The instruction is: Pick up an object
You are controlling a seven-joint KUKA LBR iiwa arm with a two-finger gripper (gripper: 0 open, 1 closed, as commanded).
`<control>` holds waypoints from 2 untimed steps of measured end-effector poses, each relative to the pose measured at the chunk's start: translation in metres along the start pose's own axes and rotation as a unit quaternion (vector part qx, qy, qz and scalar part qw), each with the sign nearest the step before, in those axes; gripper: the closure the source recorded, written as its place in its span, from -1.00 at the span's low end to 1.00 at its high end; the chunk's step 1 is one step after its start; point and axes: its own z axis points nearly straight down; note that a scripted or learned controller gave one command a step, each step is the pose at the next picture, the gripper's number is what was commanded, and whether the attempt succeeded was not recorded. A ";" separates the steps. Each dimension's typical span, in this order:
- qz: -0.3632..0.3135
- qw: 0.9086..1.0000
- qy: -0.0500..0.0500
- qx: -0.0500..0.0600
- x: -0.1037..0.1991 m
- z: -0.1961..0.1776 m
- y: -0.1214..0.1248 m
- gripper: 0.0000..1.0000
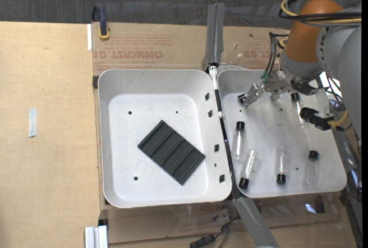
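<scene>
A dark grey ribbed slab (171,152) lies at a slant in the middle of the left bin (109,126). Several clear tubes with black caps lie in the right bin (264,183): one (238,133) near the dividing wall, one (247,167) below it, another (280,165) further right. My gripper (273,95) hangs over the far part of the right bin, above and to the right of the tubes. Its fingers are spread apart, one metal fingertip (250,95) pointing left, with nothing between them.
The grey arm with its orange band (310,28) comes in over the right bin's far right corner, with cables (322,120) hanging beside it. A further tube (312,166) lies near the right wall. Brown cardboard (46,97) lies left of the bins.
</scene>
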 end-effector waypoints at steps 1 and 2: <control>0.000 1.000 -0.001 -0.001 -0.001 -0.009 0.000 1.00; 0.000 1.000 -0.001 -0.001 -0.001 -0.009 0.000 -1.00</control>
